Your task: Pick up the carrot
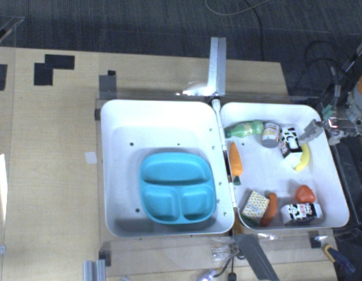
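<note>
Lying lengthwise along the left wall of the right bin (338, 174), the carrot (234, 160) rests just beside the divider between the two bins, its narrow end pointing toward the far side. Nothing is touching it. Just beyond its far tip sits a green bottle (245, 129) on its side, and next to that a small tin can (270, 134). Further right stand a black-and-white carton (289, 142) and a banana (302, 158) touching its lower corner. Toward the near side of the same bin are a patterned box (256, 204) with a red sausage (269, 209) leaning against it, a red tomato-like item (305, 194), and another black-and-white carton (300, 213) just below that.

The gripper (316, 129) hangs at the far right corner of the right bin, well apart from the carrot, and whether its fingers are spread or pressed together cannot be told from this angle.

The left bin (122, 133) holds a blue divided tray (178, 186), set toward its near right part.
</note>
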Tool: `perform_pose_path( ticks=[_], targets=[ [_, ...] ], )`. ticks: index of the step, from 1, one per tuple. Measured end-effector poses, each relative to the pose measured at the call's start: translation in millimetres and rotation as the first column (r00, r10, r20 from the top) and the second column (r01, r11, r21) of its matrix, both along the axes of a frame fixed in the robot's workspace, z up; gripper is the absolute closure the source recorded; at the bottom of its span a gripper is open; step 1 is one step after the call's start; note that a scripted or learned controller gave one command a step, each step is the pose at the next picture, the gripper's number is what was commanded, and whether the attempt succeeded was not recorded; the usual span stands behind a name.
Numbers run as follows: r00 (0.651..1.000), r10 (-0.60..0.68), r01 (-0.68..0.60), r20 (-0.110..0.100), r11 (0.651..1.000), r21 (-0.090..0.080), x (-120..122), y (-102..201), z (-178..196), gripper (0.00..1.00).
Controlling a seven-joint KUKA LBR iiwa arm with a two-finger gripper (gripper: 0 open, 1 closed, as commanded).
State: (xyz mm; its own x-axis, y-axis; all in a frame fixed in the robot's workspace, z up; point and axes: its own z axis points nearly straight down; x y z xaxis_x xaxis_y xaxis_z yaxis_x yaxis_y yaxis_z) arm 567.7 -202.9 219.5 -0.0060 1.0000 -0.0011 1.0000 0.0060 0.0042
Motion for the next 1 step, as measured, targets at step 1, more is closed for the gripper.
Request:
perform_pose_path(
  ticks=[1],
  targets=[
    [1.000,0.006,-0.006,0.003,1.000,-0.001,-0.5,36.6,-117.1,0.00]
  ],
)
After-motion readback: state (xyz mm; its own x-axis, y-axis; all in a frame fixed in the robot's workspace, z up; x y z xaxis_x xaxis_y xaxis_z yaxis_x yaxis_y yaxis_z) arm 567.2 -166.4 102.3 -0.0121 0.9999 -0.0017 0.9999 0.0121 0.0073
